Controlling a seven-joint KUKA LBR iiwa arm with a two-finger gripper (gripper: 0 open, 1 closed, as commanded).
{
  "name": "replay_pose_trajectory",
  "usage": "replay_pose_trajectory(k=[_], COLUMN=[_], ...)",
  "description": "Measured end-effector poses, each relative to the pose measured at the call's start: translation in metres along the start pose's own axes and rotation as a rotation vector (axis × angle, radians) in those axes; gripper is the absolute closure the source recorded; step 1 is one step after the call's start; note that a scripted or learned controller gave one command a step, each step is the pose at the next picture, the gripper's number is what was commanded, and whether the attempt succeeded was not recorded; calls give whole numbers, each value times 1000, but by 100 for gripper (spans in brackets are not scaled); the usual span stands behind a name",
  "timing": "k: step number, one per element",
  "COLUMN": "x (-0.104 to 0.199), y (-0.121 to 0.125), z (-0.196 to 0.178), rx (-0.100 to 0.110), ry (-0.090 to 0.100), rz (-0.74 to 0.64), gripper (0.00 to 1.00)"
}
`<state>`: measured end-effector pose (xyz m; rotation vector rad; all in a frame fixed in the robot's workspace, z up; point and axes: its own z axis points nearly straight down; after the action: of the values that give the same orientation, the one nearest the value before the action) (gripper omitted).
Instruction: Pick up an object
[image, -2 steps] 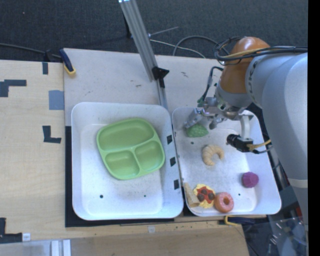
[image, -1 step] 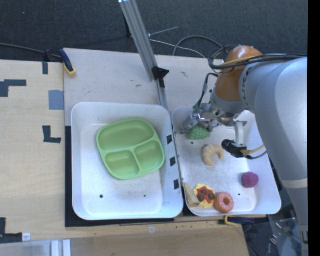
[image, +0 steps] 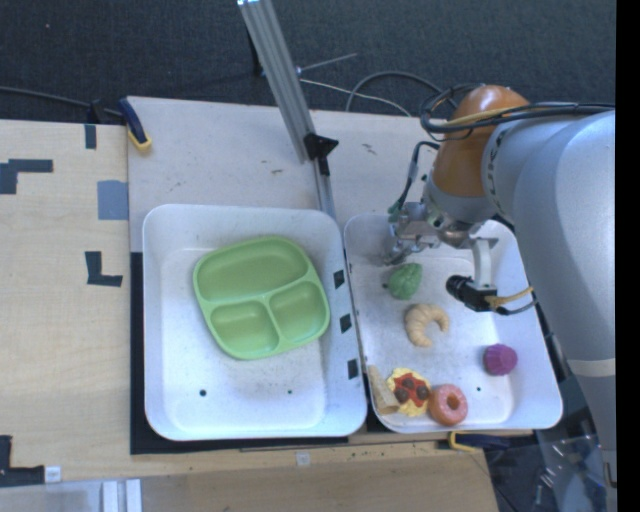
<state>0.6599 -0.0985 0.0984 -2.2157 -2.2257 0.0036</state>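
Observation:
My gripper (image: 407, 252) hangs over the back of the right bin (image: 530, 400), right above a green leafy toy (image: 405, 281) and touching or nearly touching its top. In front of that lies a tan croissant (image: 427, 323). A purple ball (image: 500, 358) rests by the bin's right side. At the front edge a pink donut (image: 447, 404) sits beside a pizza slice (image: 404, 389).
The left bin (image: 165, 380) holds a green divided plate (image: 262, 295). A metal pole (image: 290, 90) slants in from the top, ending at the wall between the bins. The grey arm (image: 560, 200) covers the right bin's back right.

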Motion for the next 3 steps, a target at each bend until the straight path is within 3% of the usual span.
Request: replay_pose_trajectory(k=[2,3], x=[0,0], y=[-8,-8], z=[-104,-123], rx=[-7,-4], ry=[0,1], rz=[3,3], gripper=[100,100])
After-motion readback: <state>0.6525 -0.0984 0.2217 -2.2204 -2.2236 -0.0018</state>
